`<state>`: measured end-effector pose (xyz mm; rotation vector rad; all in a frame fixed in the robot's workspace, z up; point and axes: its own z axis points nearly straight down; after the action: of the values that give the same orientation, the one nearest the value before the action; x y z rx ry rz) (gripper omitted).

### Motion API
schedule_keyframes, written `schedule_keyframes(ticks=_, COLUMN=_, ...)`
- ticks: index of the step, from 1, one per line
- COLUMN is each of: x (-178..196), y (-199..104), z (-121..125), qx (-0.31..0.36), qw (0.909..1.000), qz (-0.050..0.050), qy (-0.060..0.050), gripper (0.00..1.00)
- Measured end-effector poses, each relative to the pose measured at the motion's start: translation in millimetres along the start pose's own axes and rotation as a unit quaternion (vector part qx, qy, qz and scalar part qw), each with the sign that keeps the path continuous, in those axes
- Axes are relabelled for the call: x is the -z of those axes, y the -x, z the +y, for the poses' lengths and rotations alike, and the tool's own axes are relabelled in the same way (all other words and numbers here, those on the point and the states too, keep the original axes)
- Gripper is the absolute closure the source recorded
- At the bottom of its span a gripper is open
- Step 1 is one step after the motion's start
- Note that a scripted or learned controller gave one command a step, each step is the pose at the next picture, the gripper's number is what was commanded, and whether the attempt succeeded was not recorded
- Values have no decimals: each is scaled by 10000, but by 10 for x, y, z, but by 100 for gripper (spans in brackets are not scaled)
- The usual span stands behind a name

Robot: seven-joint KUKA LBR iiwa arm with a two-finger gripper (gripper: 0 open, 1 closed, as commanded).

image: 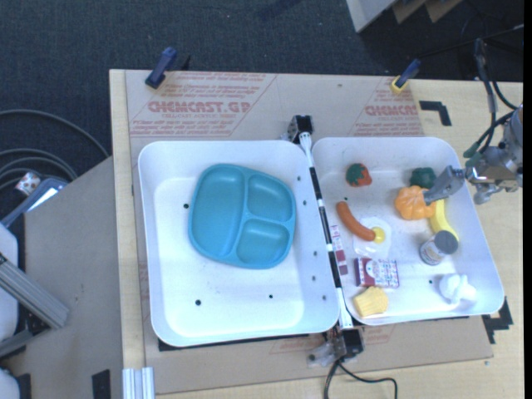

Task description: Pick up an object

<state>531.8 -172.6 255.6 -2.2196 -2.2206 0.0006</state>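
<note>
Hand (442,188), finger state not discernible, poised at right bin (478,223) beside orange toy (411,204); nothing lifted, pick pending.

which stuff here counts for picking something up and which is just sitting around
For the job: gripper; orange toy, banana, sausage, small can, carton in the right bin.

Lying about: blue divided plate in the left bin; clamps on the bench edge.
</note>
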Motion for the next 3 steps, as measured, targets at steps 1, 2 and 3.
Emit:
schedule_keyframes(ticks=1, x=-1538, y=93, z=182, qx=-3, qw=10000, qz=1, qy=-6, gripper=0)
schedule_keyframes(ticks=2, x=-1711, y=-516, z=594, qx=2, qw=10000, qz=-4, qy=13, gripper=0)
schedule_keyframes(ticks=3, x=-1702, y=-812, z=1355, qx=6, qw=10000, qz=-3, qy=13, gripper=0)
